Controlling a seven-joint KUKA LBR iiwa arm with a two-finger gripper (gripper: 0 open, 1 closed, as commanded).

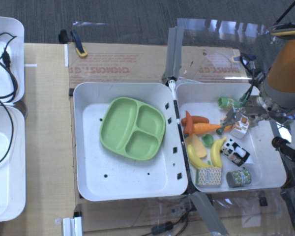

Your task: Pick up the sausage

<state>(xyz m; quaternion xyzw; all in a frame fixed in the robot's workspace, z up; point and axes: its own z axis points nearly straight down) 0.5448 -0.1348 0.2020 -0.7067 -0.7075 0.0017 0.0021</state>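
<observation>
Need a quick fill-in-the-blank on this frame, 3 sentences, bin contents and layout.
1. The green divided plate lies in the ______ bin of the camera view.
2. The sausage lies just above the ______, near the right bin's left wall.
3. The green plate has ______ compartments.

Missing words: left; carrot; three

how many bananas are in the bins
2, both in the right bin. One banana lies by the divider, below the carrot. The other banana stands to its right, beside the black and white box. More could be hidden under the pile.
</observation>
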